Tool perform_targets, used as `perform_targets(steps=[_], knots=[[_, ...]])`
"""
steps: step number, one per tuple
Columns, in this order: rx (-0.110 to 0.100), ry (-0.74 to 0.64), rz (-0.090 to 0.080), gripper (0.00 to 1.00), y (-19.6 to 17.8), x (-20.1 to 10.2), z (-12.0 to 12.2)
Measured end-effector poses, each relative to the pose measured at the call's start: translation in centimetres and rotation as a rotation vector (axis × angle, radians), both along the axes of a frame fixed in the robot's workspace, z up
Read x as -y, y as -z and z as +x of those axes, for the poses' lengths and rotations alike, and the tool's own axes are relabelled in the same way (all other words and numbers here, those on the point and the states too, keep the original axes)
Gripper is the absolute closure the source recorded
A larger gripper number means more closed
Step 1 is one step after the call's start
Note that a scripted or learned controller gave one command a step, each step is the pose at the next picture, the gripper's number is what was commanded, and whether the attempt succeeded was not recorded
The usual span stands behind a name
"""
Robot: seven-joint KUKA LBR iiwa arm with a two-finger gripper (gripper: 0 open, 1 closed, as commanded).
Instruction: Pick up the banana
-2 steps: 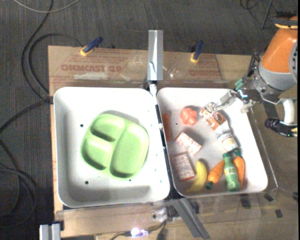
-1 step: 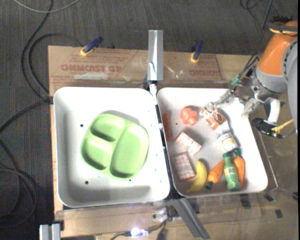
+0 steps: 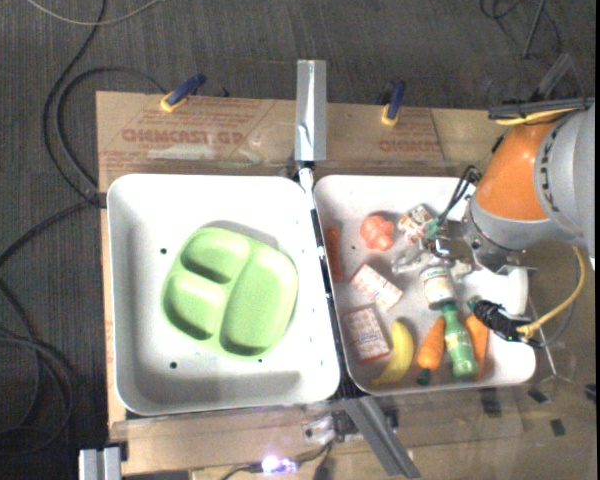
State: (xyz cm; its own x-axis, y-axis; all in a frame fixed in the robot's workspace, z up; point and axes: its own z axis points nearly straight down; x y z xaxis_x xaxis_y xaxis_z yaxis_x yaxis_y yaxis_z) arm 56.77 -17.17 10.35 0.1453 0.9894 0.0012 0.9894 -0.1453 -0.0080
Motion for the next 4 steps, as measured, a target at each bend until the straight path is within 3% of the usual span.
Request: perform_targets(steps=[1, 2, 3, 4], knots=[[0.022, 0.153, -0.009, 0.00, 1.3, -4.9, -7.9], [0.016, 0.154, -0.008, 1.00, 0.6, -4.8, -8.0], [0.000, 0.629, -0.010, 1.00, -7.8, -9.4, -6.2], [0.000, 0.630, -0.011, 0.00, -7.8, -9.4, -6.2]])
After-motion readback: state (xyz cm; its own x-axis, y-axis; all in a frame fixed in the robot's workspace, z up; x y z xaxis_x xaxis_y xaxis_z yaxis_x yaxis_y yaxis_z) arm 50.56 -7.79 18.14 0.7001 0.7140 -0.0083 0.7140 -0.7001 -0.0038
